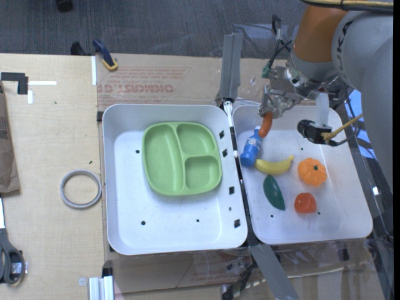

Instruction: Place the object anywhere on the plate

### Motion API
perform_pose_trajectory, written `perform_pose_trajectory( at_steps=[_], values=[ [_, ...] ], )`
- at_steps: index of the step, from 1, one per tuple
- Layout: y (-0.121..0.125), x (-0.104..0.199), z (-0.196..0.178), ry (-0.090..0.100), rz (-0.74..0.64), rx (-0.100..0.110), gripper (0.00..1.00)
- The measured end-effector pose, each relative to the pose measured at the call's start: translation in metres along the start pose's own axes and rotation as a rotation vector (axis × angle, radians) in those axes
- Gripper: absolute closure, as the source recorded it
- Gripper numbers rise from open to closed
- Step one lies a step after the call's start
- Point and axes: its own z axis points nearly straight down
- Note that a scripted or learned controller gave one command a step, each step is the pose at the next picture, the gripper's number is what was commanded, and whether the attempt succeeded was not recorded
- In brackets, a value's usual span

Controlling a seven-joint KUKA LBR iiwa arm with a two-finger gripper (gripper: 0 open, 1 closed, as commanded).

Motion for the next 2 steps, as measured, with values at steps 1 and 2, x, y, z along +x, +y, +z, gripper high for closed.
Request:
perform_pose_trajectory(
  at_steps=[1, 2],
  values=[
    [-0.008, 0.060, 0.016, 0.002, -0.266, 0.000, 1.00],
    [-0.047, 0.141, 0.065, 0.001, -0.278, 0.001, 1.00]
  ],
)
